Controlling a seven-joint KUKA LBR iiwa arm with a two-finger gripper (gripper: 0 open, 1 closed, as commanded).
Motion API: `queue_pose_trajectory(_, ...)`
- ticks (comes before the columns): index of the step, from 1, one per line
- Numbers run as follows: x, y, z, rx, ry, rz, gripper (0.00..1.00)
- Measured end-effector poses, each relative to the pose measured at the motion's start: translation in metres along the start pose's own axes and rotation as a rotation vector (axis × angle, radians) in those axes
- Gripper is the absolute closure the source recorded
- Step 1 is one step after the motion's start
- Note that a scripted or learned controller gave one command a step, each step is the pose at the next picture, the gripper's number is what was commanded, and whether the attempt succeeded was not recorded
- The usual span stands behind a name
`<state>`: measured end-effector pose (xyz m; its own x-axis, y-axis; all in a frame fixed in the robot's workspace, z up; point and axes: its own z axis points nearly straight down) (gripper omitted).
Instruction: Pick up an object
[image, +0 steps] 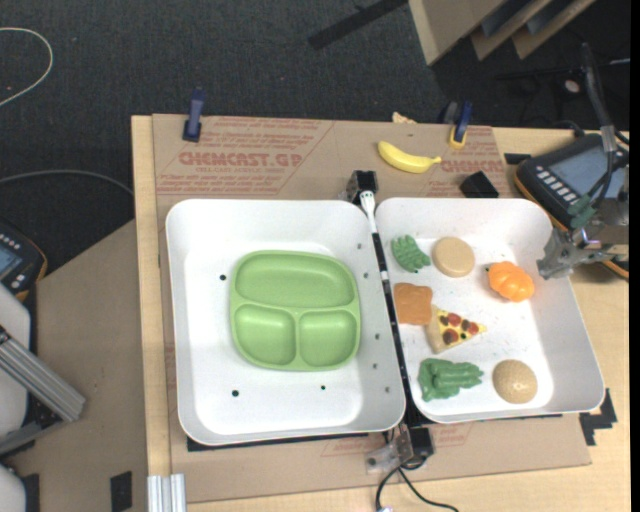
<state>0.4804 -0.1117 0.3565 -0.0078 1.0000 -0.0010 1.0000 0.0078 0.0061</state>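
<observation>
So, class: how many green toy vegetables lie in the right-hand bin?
2. One green vegetable lies near the bin's top-left corner, beside the round tan bun; the other green vegetable lies near its bottom edge, below the pizza slice.

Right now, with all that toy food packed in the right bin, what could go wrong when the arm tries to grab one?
1. The toast and pizza slice lie touching, so the tool might nudge one while closing on the other.
2. Both look flat, which likely leaves little to grip.
3. The orange piece looks rounded and could roll or slip away toward the bin wall.
</observation>
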Motion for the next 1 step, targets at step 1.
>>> queue_pose_trajectory(1,-0.0651,-0.0026,0.0440,0.010,0.001,0.013,1.00)
